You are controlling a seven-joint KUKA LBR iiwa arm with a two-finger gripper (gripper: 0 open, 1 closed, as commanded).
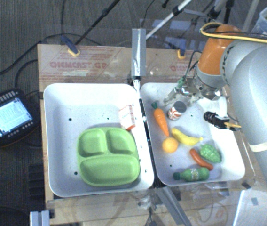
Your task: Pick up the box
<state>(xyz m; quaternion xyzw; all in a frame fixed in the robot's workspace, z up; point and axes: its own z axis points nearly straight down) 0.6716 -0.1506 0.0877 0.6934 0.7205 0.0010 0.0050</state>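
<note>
The camera view shows the box (127, 117), a small white and orange carton, lying in the left bin (58, 102) against the wall it shares with the right bin (237, 164), just above the upper right corner of the green divided tray (108, 155). It sits slightly tilted, one long side close to the wall and a corner seemingly touching the tray's rim.

The gripper (183, 92) hangs over the far end of the right bin, near a small round can (176, 111) and the carrot (160, 120); whether its fingers are spread or closed cannot be told from this angle. Nothing is seen held.

To do the step well, the arm likely needs to cross the divider and come down straight over the box, fingers aligned across its narrow width. The wall on one side and the tray on the other leave little room, so closing along the free axis seems safer. A banana (186, 137), orange (170, 145) and bottle (192, 174) lie well clear.
</note>
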